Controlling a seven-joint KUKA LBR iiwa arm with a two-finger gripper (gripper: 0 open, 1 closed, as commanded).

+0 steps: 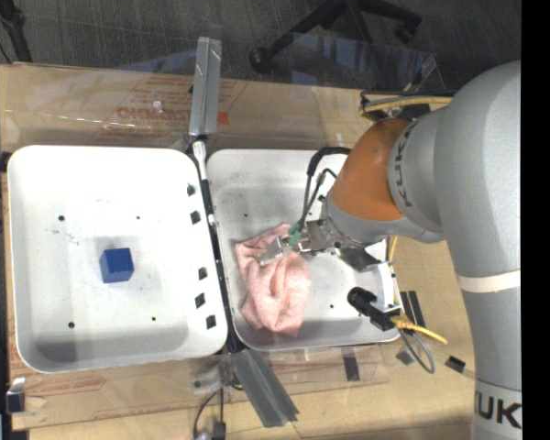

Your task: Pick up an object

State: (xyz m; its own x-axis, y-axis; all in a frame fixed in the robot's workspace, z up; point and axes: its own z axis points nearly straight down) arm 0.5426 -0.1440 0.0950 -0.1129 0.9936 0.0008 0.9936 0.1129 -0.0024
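One pink cloth [275, 287] lies crumpled right under and left of the pincer [291, 242], whose state I cannot tell, so it might snag just a loose fold that slips free on lifting.

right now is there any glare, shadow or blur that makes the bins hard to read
In the camera view, lighting is even and the focus fair; the left bin shows soft shading along its near wall, the blue block reads crisply, and the pink cloth is clear, though the arm hides part of the right bin.
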